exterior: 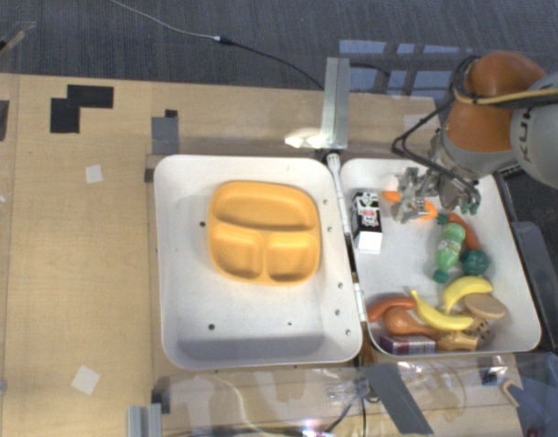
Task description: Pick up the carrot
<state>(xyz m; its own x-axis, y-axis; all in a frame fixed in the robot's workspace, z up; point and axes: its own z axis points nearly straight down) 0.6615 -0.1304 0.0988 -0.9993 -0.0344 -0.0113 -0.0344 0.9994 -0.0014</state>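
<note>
Pale wooden bench top (69,271) with black square markings (78,106) at upper left and small pale tape squares; dark grey ribbed carpet floor (169,16) beyond, crossed by a thin cable (151,18); even light

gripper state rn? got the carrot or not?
Gripper: low in the right bin, right at the carrot. Open or closed, and whether it grips the carrot: cannot be told from this view.

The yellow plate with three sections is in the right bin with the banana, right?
Not quite. The camera view shows the yellow plate in the left bin. The banana lies in the right bin.
</note>
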